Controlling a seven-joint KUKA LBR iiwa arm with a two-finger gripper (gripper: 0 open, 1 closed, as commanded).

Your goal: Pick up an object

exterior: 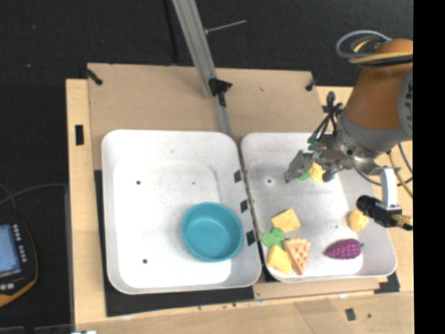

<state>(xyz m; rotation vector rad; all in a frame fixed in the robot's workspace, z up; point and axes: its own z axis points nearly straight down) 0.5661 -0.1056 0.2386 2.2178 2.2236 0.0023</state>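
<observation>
While raised over the right bin's [361, 266] far edge, a yellow-green toy [316, 172] is clamped by the gripper [311, 169] (blue bowl [212, 231] lies left).

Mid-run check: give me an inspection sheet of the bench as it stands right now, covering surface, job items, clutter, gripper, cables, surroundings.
Surface: tan bench bearing two shallow white bins side by side, left bin and right bin.
Job's things: in the right bin, a yellow wedge, a green piece, a pizza slice toy, a purple grape bunch, a small yellow fruit. In the left bin, a blue bowl.
Clutter: nothing seen.
Gripper: gripper over the right bin's upper part, a yellow-green item between its fingers.
Cables: thin wires run along the wrist.
Surroundings: dark floor, a slanted metal pole, a handheld pendant at the left edge.
</observation>
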